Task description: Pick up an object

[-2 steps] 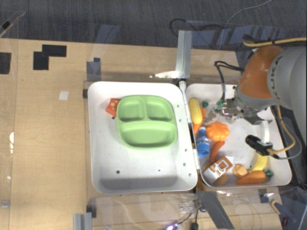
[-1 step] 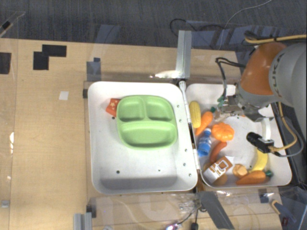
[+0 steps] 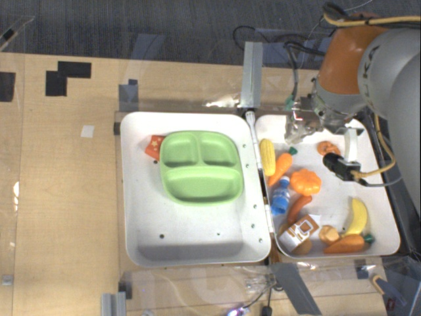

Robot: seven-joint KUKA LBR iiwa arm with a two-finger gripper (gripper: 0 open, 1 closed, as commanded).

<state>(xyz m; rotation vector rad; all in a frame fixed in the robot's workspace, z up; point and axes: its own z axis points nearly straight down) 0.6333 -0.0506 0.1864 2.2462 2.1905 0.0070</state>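
Note:
My gripper (image 3: 297, 131) hangs over the far left part of the right bin (image 3: 388, 242), above bare bin floor. It is just beyond a yellow corn cob (image 3: 267, 157) and an orange carrot (image 3: 282, 164), and touches neither. Nearer the front lie an orange pepper (image 3: 306, 182), a blue bottle (image 3: 280, 198), a reddish chili (image 3: 298, 207), a brown and white box (image 3: 300, 233), a banana (image 3: 357, 216) and another carrot (image 3: 345, 244). A small orange piece (image 3: 327, 147) sits to the gripper's right.
The left bin (image 3: 191, 242) holds a green divided plate (image 3: 199, 166) with a small red item (image 3: 154, 148) at its left edge. A metal divider post (image 3: 251, 78) rises between the bins at the back. The arm's black cables (image 3: 348, 170) trail over the right bin.

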